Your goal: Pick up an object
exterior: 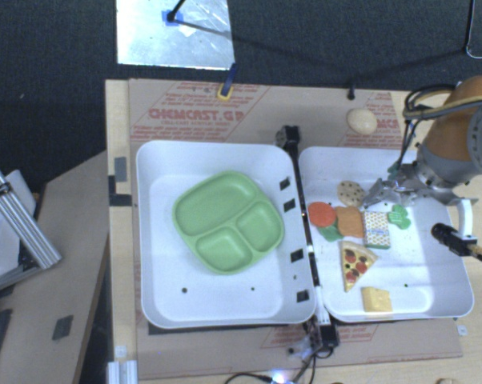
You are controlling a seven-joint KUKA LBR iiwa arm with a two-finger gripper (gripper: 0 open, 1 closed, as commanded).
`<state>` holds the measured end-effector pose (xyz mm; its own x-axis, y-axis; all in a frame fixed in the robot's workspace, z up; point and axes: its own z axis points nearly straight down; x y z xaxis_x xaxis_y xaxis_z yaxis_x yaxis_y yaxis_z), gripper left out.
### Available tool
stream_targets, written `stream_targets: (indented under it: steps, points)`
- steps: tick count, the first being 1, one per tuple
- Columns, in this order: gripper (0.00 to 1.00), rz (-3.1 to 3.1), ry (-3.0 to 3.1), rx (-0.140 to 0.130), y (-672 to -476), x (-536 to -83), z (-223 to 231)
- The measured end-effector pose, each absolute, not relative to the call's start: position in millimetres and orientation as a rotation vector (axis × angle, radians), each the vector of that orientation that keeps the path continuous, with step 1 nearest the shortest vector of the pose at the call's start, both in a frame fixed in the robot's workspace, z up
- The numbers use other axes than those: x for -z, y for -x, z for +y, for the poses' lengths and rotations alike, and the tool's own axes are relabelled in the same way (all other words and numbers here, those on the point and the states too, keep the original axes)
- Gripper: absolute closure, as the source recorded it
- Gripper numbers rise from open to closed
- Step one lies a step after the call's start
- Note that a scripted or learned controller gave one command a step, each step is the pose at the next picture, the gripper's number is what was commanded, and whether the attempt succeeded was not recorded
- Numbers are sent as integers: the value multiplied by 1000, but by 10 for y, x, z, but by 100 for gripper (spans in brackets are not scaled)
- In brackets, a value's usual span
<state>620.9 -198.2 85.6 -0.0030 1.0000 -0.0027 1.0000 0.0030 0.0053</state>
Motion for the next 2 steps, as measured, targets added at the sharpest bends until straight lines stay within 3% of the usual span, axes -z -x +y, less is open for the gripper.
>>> stream_targets:
  steps: [1, 2]
  points:
    - [100, 2217, -2208, -7, -6229, -992, -1994]
    - [100, 2223, -2212, -6, -6250, -1436, -1970]
